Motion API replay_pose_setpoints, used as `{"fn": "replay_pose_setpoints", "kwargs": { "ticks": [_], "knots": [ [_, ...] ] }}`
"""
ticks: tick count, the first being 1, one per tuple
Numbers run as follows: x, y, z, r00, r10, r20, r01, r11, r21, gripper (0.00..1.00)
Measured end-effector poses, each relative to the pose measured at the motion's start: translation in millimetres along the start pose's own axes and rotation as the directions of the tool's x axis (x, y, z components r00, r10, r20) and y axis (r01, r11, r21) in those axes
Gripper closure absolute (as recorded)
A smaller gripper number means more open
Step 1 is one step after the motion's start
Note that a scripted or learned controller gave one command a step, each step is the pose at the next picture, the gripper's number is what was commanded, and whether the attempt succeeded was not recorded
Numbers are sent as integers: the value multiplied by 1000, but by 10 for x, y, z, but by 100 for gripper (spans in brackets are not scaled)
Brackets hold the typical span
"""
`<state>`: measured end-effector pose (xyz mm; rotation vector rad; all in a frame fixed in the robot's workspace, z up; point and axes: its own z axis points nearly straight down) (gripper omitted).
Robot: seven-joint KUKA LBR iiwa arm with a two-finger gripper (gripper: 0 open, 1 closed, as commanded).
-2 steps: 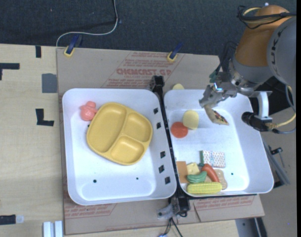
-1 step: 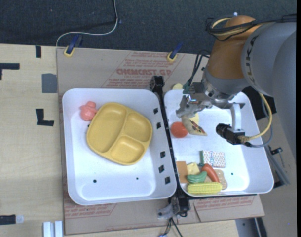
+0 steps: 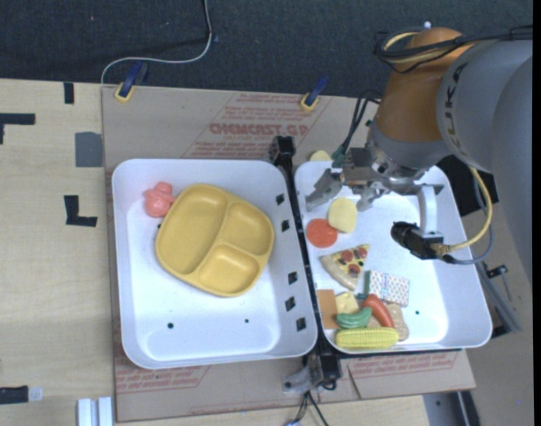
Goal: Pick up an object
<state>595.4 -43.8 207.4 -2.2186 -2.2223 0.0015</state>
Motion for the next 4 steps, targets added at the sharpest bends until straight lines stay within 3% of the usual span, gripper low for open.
{"fn": "replay_pose_setpoints", "kwargs": {
  "ticks": [1,2,3,4],
  "knots": [
    [-635,-311,507,1000,7,2,-7,1000,5,0],
    [-561,-574,1260,1000,2,2,-2,1000,-2,0],
    [-562,71,1221,1000,-1,1,1,1000,-6,0],
    [-498,-108,1205,1000,2,1,-2,1000,2,0]
  ]
}}
